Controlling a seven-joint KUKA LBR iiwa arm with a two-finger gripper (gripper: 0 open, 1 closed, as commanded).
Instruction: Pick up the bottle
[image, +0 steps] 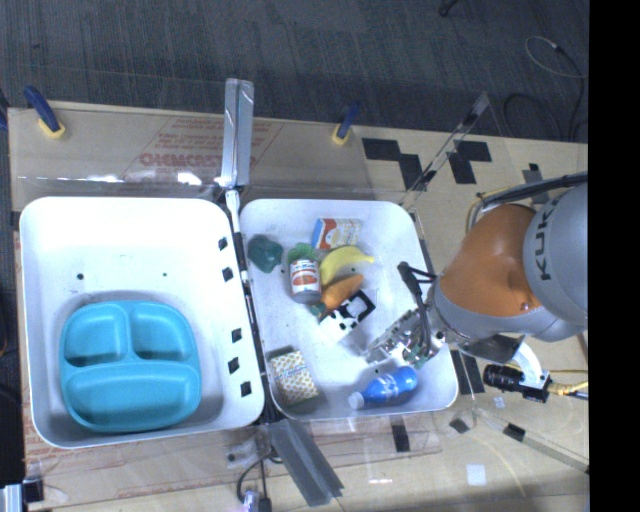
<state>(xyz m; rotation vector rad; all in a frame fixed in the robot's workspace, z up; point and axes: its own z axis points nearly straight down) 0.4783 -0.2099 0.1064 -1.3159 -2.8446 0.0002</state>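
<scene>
Arm: reaches in from the right, orange band above the wrist, bent down over the right bin (425, 235).
Tool (405, 343): low in the bin's near right corner, just above the bottle — its grip cannot be told.
Bottle (387, 387): blue, pale cap pointing left — lying on its side by the near wall.
Neighbours: banana (345, 262), can (304, 279).

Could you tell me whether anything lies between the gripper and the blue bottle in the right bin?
Nothing visible does. The gripper sits just above the blue bottle, which lies on its side near the right bin's front wall. The patterned block lies off to its left, apart.
</scene>
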